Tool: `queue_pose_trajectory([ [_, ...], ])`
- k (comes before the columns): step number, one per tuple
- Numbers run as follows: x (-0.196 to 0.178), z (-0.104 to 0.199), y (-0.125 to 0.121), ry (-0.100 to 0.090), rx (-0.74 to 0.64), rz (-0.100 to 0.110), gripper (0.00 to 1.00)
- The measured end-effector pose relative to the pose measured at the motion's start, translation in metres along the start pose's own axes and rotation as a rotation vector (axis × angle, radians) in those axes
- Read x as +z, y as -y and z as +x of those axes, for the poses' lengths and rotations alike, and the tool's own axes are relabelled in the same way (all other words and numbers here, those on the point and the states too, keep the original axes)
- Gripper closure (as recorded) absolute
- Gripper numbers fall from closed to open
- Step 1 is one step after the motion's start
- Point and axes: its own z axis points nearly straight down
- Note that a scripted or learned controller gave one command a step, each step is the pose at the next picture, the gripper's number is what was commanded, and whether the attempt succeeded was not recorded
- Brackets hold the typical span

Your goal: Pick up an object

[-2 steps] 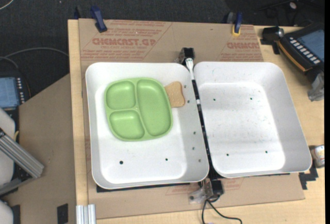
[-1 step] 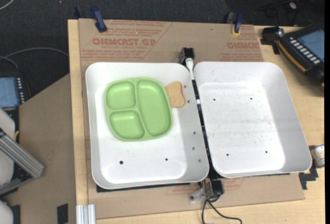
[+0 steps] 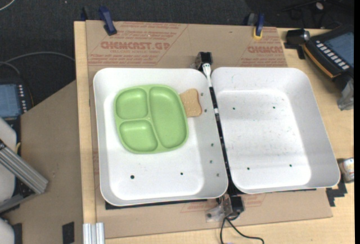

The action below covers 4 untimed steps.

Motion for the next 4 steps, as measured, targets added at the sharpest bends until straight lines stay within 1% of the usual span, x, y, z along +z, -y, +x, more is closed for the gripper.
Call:
queue_pose_trajectory([
  [1, -0.055, -0.044, -0.021, 0.01, 0.005, -0.016, 1.0],
  [2, 0.039, -0.019, 0.0, -0.001, 0.003, 0.002, 1.0],
  [3, -0.052, -0.041, -0.02, 0.01, 0.002, -0.02, 1.0],
  [4, 0.039, -0.013, 0.0, -0.001, 0.002, 0.001, 1.0],
])
